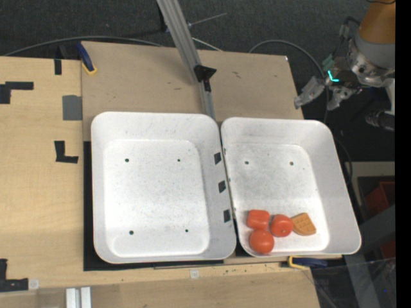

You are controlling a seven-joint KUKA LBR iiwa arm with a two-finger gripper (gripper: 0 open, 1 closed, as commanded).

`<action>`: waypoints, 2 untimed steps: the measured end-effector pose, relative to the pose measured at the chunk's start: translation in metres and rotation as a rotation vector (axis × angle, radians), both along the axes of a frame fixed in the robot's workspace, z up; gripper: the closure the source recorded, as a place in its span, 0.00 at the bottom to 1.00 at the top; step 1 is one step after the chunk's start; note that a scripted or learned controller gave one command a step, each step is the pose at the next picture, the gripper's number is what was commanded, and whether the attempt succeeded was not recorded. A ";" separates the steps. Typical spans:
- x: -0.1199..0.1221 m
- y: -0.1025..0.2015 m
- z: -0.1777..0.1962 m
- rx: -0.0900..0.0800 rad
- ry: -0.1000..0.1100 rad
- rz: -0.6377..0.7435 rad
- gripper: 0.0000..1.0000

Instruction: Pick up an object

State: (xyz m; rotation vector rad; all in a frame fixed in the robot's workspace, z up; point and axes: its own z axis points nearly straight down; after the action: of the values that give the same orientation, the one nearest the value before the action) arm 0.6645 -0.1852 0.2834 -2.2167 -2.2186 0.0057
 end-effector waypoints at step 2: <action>0.003 -0.001 -0.061 -0.001 0.001 0.001 0.00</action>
State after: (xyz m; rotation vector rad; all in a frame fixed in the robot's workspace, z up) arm 0.6675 -0.1862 0.2225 -2.2160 -2.2196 0.0083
